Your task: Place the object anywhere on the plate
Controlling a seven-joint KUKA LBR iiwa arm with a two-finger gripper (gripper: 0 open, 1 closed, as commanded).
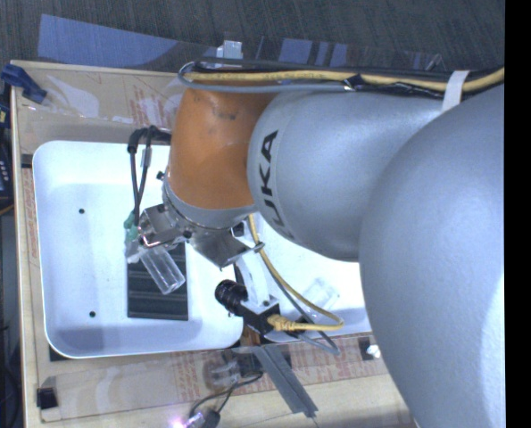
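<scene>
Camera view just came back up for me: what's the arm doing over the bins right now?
The KUKA arm reaches in from the right and hangs low over the left white bin. Its gripper sits just above a dark ribbed rectangular piece on the bin floor. Something clear shows at the gripper's tip, but I can't tell whether it is a held object or part of the tool.

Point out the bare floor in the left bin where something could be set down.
The left bin has bare white floor along its left wall and upper-left corner, and a strip along the bottom wall. It is crowded at the middle right, where the gripper hangs over a dark ribbed plate.
</scene>
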